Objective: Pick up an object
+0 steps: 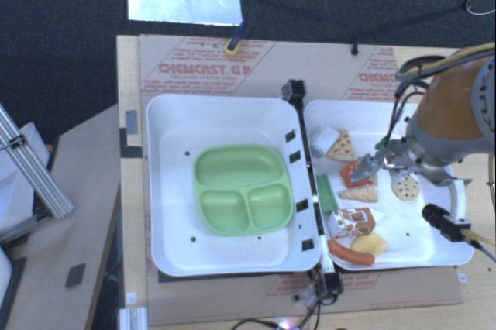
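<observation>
The pincer is seen low in the right bin, directly over a red piece; whether it is clenched cannot be told. A cracker wedge lies just below that red piece.

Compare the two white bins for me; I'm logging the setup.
The left bin holds one large thing, a green divided plate; the right bin holds many small toy foods, such as a hot dog and a pizza slice. The gripper is over the right bin, not the left. Both are shallow and white.
</observation>
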Robot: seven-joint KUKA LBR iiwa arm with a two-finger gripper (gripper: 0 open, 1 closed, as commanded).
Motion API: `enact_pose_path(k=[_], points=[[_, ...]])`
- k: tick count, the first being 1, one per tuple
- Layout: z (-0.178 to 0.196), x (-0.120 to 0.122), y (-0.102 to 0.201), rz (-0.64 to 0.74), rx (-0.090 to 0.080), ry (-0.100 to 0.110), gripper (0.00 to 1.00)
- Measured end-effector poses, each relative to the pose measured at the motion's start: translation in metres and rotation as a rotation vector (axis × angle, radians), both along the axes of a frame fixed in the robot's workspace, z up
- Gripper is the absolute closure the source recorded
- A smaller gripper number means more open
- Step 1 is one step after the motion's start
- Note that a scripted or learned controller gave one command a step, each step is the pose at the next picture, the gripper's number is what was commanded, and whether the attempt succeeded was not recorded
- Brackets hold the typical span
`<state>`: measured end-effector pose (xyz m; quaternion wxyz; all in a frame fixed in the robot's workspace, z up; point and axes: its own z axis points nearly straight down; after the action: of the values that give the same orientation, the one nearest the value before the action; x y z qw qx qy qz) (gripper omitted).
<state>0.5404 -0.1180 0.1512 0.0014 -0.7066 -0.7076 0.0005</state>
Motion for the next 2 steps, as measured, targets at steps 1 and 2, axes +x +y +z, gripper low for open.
enact_pose_path(k=[1,2], points=[[-0.0596,0.0041,-0.0051,-0.001,-0.001,-0.003,0.00],[-0.0664,0.0052,-0.0052,-0.001,-0.002,-0.006,0.00]])
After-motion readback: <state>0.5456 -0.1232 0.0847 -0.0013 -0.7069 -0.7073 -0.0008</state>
